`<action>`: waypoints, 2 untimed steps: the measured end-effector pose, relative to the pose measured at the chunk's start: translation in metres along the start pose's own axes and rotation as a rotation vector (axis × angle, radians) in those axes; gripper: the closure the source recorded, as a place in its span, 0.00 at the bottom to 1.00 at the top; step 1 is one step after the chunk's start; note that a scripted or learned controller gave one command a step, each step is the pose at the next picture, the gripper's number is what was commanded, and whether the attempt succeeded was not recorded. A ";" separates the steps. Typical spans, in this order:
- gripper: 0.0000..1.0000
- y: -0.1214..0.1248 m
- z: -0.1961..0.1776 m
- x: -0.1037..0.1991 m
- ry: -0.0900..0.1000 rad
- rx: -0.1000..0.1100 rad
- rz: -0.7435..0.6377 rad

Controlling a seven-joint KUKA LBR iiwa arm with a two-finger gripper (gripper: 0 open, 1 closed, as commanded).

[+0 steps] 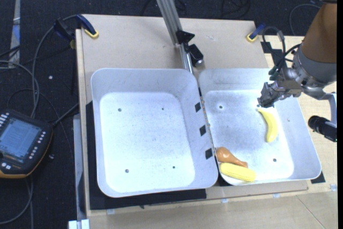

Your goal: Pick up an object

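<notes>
we see the banana (269, 125) lying in the right part of the right bin (300, 115), its long axis running from upper left down to lower right, its upper tip just under the pincer (266, 100). the pincer hangs right above that tip, so the fruit lies below and slightly right of it. we cannot tell its state, as it is dark and small. a corn cob (238, 171) and an orange piece (230, 156) sit at the bin's lower edge, well apart from the banana

camera: fixed above bench (134, 40) | looks down at a slant | covers both bins (107, 83)
</notes>
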State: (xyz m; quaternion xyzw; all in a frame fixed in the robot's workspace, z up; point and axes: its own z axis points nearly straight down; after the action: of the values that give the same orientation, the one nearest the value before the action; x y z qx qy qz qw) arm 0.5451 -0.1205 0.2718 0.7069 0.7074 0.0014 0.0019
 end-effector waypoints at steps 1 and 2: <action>1.00 0.010 -0.003 0.054 0.002 0.005 -0.004; 1.00 0.010 0.011 0.105 0.001 0.006 -0.003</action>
State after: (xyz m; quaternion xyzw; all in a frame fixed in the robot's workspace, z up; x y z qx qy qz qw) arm 0.5553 -0.0156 0.2606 0.7057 0.7085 -0.0001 -0.0006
